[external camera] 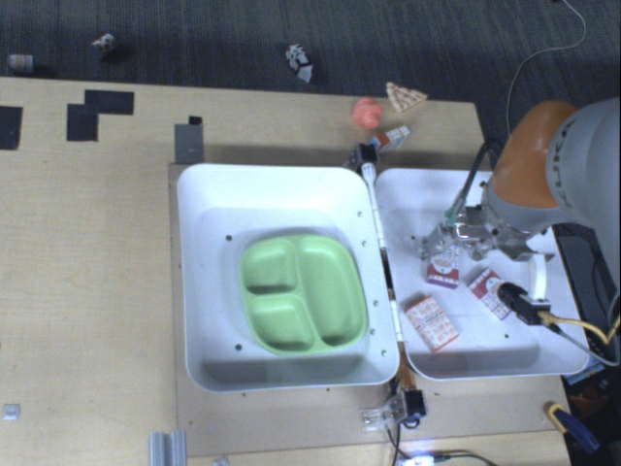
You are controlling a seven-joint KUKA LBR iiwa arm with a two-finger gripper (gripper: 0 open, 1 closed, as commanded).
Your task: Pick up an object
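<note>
Hand [442, 253] low in right bin [543, 357], over small red-white packet [443, 276]

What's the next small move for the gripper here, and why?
Probably a short straight descent. The gripper hangs low in the right bin, right over a small red-and-white packet, with nothing visibly between its fingers. Two similar packets lie apart, so the one beneath is the nearest target.
</note>
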